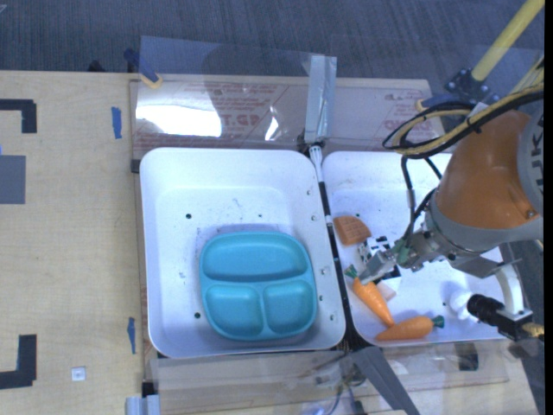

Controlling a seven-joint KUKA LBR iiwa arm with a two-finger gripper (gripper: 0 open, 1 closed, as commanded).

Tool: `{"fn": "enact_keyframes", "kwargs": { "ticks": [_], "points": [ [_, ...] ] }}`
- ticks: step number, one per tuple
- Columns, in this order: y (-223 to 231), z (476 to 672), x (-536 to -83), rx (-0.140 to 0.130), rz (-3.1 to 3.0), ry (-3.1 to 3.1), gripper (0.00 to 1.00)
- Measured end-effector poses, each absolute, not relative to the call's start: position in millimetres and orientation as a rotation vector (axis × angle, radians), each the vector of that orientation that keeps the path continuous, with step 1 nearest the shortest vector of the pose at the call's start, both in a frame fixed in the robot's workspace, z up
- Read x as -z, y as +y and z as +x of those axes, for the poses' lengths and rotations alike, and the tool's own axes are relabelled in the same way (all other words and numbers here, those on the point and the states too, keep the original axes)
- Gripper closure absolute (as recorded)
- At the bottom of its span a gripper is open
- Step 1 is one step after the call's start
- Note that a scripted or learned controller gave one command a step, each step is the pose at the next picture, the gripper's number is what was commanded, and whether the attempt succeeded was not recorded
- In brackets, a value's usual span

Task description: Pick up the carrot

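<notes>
Two orange carrots lie in the right bin (371,175). One carrot (372,299) lies slantwise near the bin's left wall, its green top toward the upper left. The other carrot (404,328) lies flat along the front edge with its green end to the right. My gripper (378,267) hangs just above the top end of the slanted carrot, reaching in from the right under the orange wrist band (488,180). Nothing is visibly held between its fingers, and their spread is too small to make out.
A brown bread-like piece (352,229) lies in the right bin above the gripper. A small white object (458,303) sits at the right bin's front right. The left bin (168,197) holds a blue three-compartment tray (257,284). Cables (432,128) loop above the arm.
</notes>
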State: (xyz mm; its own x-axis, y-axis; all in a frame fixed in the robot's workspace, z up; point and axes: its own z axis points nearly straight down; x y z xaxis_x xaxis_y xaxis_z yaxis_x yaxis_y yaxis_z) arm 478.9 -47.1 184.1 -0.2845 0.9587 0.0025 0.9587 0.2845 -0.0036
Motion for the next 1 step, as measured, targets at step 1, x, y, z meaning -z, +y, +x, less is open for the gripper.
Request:
{"fn": "enact_keyframes", "kwargs": {
  "ticks": [1],
  "points": [
    [-57.2, 500.0, -184.2, 0.001, -1.754, -2.61, 0.0]
  ]
}}
